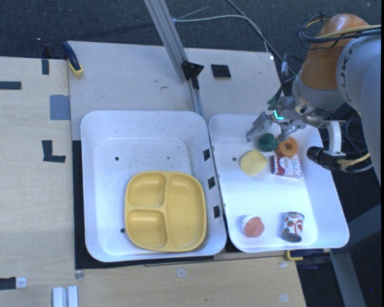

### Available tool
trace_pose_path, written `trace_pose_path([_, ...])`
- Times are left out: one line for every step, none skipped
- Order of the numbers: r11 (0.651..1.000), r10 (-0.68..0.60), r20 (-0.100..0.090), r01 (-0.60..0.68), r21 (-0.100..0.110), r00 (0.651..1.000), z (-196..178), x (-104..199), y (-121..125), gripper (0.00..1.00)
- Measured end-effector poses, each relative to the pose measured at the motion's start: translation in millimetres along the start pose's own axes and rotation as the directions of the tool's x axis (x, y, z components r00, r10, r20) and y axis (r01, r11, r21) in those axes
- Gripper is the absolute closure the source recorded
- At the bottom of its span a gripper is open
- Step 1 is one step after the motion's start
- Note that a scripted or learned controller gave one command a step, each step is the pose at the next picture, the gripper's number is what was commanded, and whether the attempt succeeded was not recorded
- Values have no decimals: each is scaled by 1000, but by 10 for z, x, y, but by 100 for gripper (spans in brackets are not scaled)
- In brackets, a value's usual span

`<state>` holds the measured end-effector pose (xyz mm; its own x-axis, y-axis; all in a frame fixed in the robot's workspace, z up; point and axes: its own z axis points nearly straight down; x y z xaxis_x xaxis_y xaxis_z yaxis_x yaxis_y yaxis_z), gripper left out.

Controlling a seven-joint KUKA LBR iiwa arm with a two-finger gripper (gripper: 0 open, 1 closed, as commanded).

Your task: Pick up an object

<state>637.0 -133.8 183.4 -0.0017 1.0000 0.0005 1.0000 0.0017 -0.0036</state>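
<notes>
The arm comes in from the right w/ the tool (273, 132) low over the far end of the right bin (326, 232), fingers spread apart, one reaching left toward the bin's far-left corner and the other pointing down next to the orange piece (287, 148). Between them sits a small dark green object (266, 142), not clamped; the fingers look to straddle it, so it's prob the target, tho that's a guess from the pose. Nothing is held. The orange piece is just right of the green one and touches the far edge of a red-and-white packet (287, 166); a pale yellow lump (253, 163) lies just near-left of the green one. This cluster is tight, which is likely why the tool arrives wide: needs room to drop around one item w/o shoving neighbours. Risk: closing could catch the orange piece too, or nudge the green object away. At the near end of the same bin, well apart from the cluster, are a red-and-white round thing (251, 226) and a small can (293, 226) w/ red-white label, lying tilted. The left bin (99, 139) carries a yellow divided plate (166, 210) in its near-right part, compartments facing up. Both bins sit side by side on the surface (25, 171). Task looks at approach stage, grasp not yet made.
</notes>
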Motion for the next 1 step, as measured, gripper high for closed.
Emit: trace_pose_path([1000, 0, 0, 0, -2, 1000, -9, 0, 5, 0])
